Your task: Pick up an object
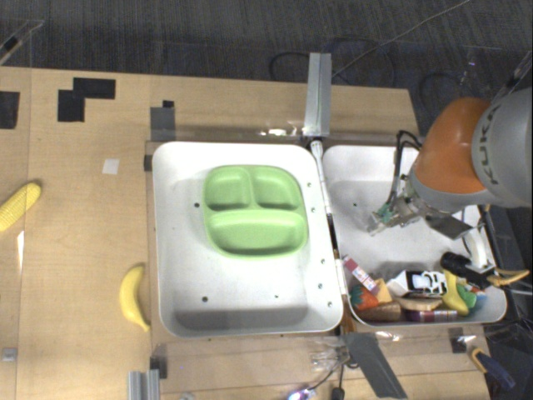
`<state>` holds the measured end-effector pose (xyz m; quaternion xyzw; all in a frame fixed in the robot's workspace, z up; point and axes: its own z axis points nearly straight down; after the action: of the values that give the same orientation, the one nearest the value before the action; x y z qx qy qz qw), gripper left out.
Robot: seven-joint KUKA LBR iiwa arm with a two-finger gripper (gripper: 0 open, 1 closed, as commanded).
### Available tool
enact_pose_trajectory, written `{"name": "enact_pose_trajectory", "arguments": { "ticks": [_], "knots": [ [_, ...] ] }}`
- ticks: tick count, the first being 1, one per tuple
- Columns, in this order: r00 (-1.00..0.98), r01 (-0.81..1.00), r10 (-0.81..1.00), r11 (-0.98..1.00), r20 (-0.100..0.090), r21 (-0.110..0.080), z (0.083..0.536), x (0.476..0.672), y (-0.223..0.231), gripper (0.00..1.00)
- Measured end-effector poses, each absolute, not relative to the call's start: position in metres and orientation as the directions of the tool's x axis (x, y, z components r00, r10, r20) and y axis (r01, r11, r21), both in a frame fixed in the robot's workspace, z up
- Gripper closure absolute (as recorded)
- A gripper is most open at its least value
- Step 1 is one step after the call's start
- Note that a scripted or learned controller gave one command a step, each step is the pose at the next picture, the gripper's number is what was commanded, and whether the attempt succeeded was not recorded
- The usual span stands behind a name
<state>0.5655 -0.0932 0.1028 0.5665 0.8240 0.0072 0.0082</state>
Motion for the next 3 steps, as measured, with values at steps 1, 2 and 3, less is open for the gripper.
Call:
{"name": "enact_pose_trajectory", "arguments": {
  "ticks": [1,2,3],
  "knots": [
    [-0.358,0.933,0.934,0.358,-0.005,0.021,0.103,0.565,-0.093,0.0],
    [-0.048,0.999,0.999,0.048,0.0,0.012,0.09,0.581,-0.105,0.0],
    [-0.073,0.997,0.997,0.073,-0.001,0.012,0.089,0.646,-0.086,0.0]
  ]
}}
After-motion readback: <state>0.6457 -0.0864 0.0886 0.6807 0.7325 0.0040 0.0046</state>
